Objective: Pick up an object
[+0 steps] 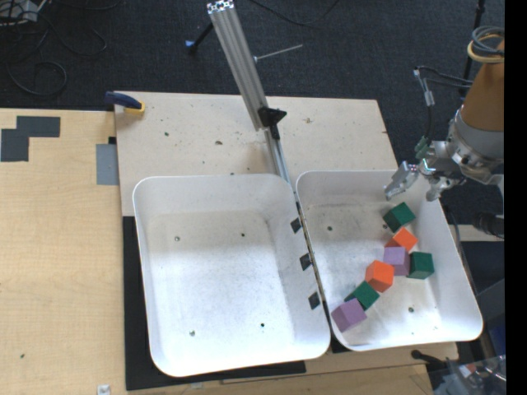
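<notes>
The step in hand looks like the approach; nothing is lifted yet; the pincer [418, 183] hangs spread open and empty over the right bin's [461, 323] far edge, just beyond the nearest green cube [399, 216]; next it must descend, straddle that cube, then close.

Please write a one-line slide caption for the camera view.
Hand open above right bin holding seven coloured blocks.
</notes>
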Motion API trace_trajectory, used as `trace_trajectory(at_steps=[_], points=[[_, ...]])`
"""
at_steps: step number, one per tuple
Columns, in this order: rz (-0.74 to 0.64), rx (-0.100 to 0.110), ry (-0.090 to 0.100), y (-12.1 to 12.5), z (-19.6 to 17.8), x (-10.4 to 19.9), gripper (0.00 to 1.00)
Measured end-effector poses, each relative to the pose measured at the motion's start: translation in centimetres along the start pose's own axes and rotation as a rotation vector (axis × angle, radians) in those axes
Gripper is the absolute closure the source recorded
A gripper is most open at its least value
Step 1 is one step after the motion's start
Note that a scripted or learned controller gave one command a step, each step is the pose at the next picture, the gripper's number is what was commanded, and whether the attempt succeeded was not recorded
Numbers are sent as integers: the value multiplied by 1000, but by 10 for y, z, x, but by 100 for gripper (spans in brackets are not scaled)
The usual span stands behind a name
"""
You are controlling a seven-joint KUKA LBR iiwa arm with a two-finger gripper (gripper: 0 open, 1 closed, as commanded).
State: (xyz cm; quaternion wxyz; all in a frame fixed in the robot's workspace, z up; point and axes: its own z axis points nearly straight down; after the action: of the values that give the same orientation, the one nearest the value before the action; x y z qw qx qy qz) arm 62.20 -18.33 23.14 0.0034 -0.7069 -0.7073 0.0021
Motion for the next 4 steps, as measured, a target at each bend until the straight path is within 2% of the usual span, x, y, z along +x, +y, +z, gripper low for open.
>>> trace_trajectory(at_steps=[1, 3, 4], points=[[-3, -4, -2, 1, -3, 0, 0], [1, 1, 0, -11, 91, 7, 0], [2, -25, -5, -4, 117, 7, 0]])
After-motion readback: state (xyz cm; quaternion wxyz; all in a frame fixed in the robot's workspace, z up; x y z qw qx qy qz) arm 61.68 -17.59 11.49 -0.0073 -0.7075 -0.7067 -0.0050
